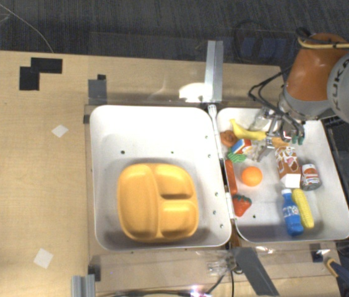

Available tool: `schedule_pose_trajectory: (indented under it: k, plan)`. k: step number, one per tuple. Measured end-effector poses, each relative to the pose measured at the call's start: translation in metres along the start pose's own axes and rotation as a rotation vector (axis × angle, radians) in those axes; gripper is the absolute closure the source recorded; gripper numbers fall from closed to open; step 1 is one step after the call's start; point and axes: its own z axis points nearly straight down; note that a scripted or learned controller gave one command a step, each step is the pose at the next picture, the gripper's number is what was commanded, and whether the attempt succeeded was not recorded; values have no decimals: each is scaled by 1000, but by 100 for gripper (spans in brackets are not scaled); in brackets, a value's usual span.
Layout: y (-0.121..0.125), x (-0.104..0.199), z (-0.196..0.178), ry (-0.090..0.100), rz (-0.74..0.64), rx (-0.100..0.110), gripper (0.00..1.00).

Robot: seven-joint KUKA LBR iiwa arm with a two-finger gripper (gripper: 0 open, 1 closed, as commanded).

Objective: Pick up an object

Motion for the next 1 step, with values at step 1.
schedule_pose_trajectory:
  k: [1]
  plan:
    - [-20, 5, 6, 2, 506, -2, 0]
